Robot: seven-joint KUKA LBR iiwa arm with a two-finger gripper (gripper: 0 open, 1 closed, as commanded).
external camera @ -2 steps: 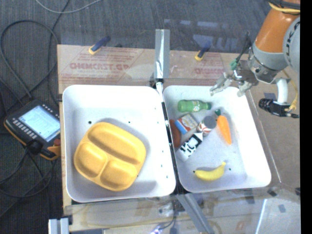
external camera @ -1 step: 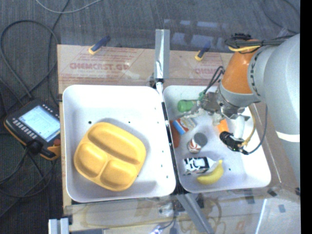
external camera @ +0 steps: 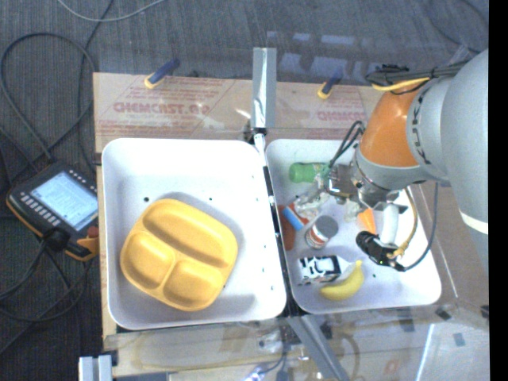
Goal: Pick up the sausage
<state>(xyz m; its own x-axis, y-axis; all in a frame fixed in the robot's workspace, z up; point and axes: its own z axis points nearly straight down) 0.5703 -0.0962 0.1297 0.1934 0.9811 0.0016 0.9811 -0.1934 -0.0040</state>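
- Progress: early; sausage not lifted, as far as the view shows.
- Arm (external camera: 397,145): reaches in from the right, wrist low over the right bin (external camera: 425,288).
- Gripper (external camera: 337,189): hangs among the clutter at that bin's middle; whether open or closed cannot be told, nor whether it has anything.
- Sausage: probably the reddish piece (external camera: 305,210) just left of the gripper; identity uncertain.
- Nearby: green item (external camera: 304,171), round can (external camera: 322,231), banana (external camera: 346,282).
- Left bin (external camera: 127,161): holds yellow divided tray (external camera: 179,252).
- Remaining: grasp, lift.
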